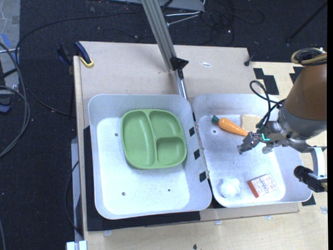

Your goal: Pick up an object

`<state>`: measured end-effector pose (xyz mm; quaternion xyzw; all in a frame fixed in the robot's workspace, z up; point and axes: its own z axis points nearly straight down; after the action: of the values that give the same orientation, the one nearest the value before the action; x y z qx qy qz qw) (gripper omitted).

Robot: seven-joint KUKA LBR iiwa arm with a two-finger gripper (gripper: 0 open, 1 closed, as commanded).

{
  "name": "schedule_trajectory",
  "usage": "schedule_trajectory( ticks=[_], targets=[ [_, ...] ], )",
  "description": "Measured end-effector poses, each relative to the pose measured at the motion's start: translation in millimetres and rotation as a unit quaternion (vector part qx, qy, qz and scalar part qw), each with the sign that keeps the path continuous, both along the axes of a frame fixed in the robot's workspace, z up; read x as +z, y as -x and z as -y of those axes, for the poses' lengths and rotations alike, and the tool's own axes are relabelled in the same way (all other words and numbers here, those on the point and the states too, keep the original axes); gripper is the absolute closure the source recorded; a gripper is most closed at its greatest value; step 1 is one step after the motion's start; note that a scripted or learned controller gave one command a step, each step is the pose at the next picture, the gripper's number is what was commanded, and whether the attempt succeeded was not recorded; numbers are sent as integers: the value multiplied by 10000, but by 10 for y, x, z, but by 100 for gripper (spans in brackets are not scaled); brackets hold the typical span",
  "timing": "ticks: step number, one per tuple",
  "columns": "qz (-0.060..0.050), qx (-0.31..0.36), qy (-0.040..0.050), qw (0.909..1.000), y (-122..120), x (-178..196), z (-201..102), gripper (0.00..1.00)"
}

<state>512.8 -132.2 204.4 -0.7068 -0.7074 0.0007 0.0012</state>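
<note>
Over the right bin (291, 194), the gripper (256, 144) hangs with fingers spread, holding nothing, just beside the toy carrot (232, 126). A red packet (261, 185) and white lump (229, 187) lie nearer the bin's front edge.

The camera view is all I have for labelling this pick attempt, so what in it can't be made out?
- Gripper: small and dark over the right white bin; open or shut is unreadable.
- Pale yellow block: partly covered by the orange toy carrot and the arm's cables.
- Small red-and-white packet: print too small to read.
- White lumpy object: blends into the bin floor; identity unclear.
- Grey arm: cut off by the right edge.
</note>
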Motion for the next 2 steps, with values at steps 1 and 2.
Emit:
schedule_trajectory(
  ticks=[1,2],
  targets=[
    [9,1,1,10000,-5,7,0,0],
    [-15,-5,-4,10000,67,-490,-79,0]
  ],
)
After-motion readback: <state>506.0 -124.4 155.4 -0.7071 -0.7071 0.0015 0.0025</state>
